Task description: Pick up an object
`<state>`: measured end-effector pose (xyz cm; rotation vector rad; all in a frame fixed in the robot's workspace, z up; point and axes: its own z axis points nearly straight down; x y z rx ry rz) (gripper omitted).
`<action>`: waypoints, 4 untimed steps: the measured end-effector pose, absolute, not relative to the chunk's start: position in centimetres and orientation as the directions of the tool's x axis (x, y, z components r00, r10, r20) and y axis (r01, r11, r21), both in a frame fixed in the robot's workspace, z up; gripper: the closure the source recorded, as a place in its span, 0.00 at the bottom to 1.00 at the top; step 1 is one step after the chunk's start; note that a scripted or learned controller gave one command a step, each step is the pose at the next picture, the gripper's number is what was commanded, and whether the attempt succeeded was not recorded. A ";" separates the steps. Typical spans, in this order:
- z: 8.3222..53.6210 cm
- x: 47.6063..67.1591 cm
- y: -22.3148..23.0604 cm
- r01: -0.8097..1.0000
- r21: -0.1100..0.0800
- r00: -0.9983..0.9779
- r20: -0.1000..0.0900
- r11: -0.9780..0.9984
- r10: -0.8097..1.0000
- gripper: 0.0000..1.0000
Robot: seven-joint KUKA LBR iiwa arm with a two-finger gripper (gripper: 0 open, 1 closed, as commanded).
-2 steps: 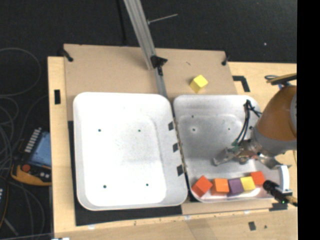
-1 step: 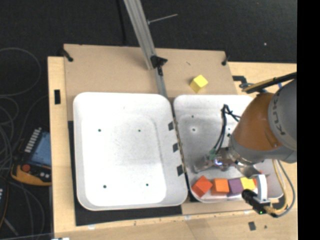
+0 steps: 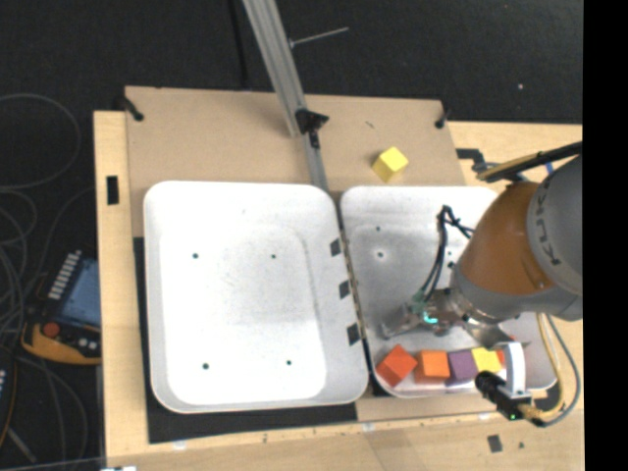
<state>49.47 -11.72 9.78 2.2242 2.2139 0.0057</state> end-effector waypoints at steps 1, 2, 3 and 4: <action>9.8 50.0 -12.3 1.000 0.004 0.004 0.000 -0.004 1.000 0.00; 9.8 54.4 -8.6 1.000 0.005 -0.006 -0.002 0.006 1.000 0.00; 25.7 55.5 -12.6 1.000 0.010 -0.005 -0.004 0.005 1.000 0.00; 9.6 49.7 -9.3 1.000 0.004 0.003 -0.002 -0.003 1.000 0.00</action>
